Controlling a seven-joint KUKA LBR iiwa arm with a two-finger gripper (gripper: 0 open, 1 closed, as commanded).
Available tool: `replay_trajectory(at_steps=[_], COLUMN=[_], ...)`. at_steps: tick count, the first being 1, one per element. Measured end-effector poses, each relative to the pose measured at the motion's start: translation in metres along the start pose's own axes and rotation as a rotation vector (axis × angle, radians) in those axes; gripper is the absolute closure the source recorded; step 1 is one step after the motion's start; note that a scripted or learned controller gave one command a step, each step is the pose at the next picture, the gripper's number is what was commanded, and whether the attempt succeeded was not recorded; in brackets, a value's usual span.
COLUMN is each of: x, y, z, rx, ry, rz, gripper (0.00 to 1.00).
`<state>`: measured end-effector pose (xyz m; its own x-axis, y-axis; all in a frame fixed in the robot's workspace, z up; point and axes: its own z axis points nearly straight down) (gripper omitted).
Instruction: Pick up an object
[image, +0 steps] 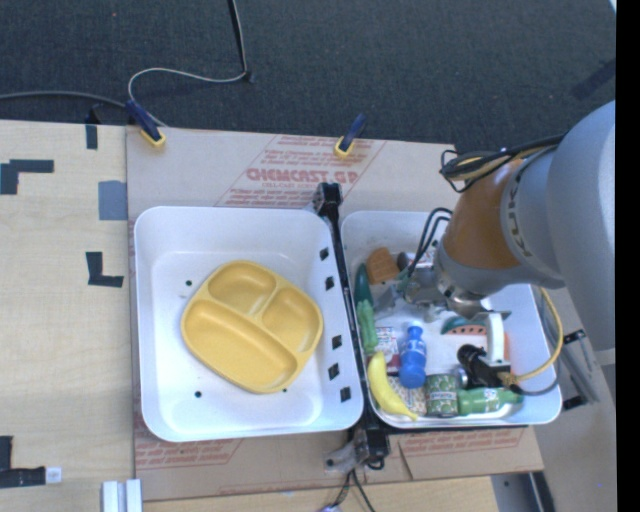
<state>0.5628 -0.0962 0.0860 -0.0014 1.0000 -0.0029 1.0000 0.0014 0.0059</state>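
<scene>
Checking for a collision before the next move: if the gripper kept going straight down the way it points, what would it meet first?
Probably the blue bottle or the clutter beside it in the right bin; the gripper hangs above them, though depth is unclear.

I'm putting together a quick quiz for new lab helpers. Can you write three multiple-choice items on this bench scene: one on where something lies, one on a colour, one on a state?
1. Where does the divided plate lie?
A. In the left bin
B. In the right bin
C. On the cardboard outside the bins

2. What colour is the small bottle in the right bin?
A. Red
B. Blue
C. Black

3. How does the banana lie?
A. Standing upright against the arm
B. On top of the divided plate
C. Flat near the front left corner of the right bin

Answers:
1. A: the yellow plate sits alone in the left bin.
2. B: the bottle is blue with a white label.
3. C: the banana lies flat beside the bottle, along the bin's left wall.
</scene>
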Motion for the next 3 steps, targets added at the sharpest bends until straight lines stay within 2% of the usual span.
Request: replay_trajectory(at_steps=[1, 2, 3], x=[0.000, 0.000, 0.000], y=[0.000, -0.001, 0.039], z=[-0.009, -0.009, 0.001], rx=[0.002, 0.003, 0.005], ry=[0.000, 0.001, 0.003], rz=[0.000, 0.000, 0.000], gripper=[1.00, 0.00, 0.00])
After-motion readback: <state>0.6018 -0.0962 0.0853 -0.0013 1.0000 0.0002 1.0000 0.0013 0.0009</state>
